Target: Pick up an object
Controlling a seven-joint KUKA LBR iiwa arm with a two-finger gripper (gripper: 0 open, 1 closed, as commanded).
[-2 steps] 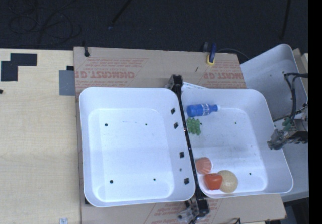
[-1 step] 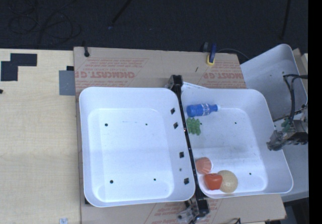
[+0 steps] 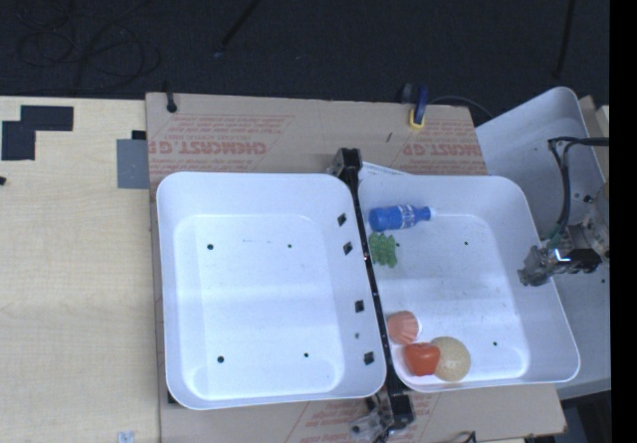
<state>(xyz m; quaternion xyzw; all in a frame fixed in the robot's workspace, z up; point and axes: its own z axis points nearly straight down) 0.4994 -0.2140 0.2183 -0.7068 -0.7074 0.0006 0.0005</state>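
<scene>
- White plastic forms both shallow bins: the left bin (image 3: 259,292) and the right bin (image 3: 468,282) sit side by side, joined by a black divider strip (image 3: 363,272).
- A blue plastic bottle with a white cap end (image 3: 398,217) lies on its side at about eleven o'clock in the right bin, near the divider.
- A small green leafy toy piece (image 3: 383,250) lies just below the bottle, towards ten o'clock.
- A pale orange round object (image 3: 402,327) sits at about seven o'clock; a red round object (image 3: 421,358) and a cream-yellow ball (image 3: 451,357) lie just below it, the last two touching.
- The grey two-finger gripper (image 3: 537,267) sits at the right bin's three o'clock rim, well apart from every object; whether it is parted or closed cannot be made out.
- Brown printed cardboard (image 3: 299,132) lies under both bins.
</scene>
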